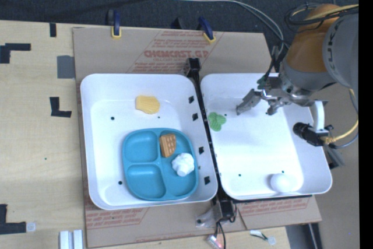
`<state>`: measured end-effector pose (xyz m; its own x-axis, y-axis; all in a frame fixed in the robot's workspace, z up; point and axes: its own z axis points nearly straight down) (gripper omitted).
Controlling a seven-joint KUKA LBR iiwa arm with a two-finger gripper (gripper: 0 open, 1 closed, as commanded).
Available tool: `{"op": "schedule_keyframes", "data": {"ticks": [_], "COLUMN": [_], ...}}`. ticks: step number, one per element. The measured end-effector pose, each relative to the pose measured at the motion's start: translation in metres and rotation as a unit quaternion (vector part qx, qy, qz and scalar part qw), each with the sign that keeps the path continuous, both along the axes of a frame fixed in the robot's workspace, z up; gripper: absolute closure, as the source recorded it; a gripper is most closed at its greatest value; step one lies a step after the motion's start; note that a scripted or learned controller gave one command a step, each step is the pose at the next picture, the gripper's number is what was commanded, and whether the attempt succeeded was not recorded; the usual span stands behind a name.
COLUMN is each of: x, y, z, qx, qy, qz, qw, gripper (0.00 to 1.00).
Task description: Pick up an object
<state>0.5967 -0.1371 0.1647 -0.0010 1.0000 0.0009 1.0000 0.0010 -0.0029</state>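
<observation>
My gripper (256,107) hangs over the right bin (250,183), fingers apart, nothing btwn them. A green object (217,121) lies in that bin near its left wall, just left of my fingers. A white ball (284,182) sits at the bin's near edge.

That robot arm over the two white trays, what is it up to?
It is trying to pick something up. The gripper hangs open over the right bin, holding nothing. Closest to it is a small green object by that bin's left wall; a white ball lies near the front edge. The left bin has a yellow piece and a blue divided tray carrying a waffle-like piece and a white lump.
</observation>
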Motion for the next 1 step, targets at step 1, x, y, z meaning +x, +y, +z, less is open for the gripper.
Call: {"op": "schedule_keyframes", "data": {"ticks": [1], "x": [-0.0046], "y": [0.0236], "z": [0.0573], "qx": [-0.0005], "qy": [-0.003], "qz": [0.001], "qw": [1.0], "gripper": [0.0]}}
